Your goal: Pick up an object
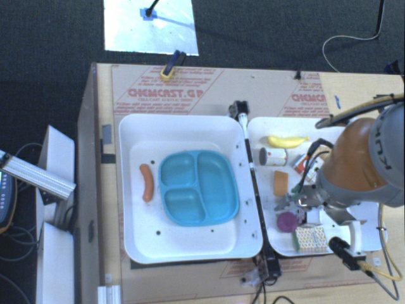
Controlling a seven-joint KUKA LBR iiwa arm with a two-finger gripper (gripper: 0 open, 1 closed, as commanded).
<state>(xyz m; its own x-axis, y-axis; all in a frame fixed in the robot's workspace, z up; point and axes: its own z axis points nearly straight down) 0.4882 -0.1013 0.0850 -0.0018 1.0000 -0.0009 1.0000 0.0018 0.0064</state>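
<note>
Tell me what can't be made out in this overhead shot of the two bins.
- Gripper: its fingers are too small and blurred to judge.
- Right bin: its right part is hidden under the arm.
- Red item: mostly covered by cables, so unidentifiable.

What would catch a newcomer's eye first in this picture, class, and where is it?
The bright blue divided tray in the middle of the left bin, with a sausage lying beside it. Then the grey and orange arm over the right bin, its tool low among a banana, an orange block and a purple object.
</note>
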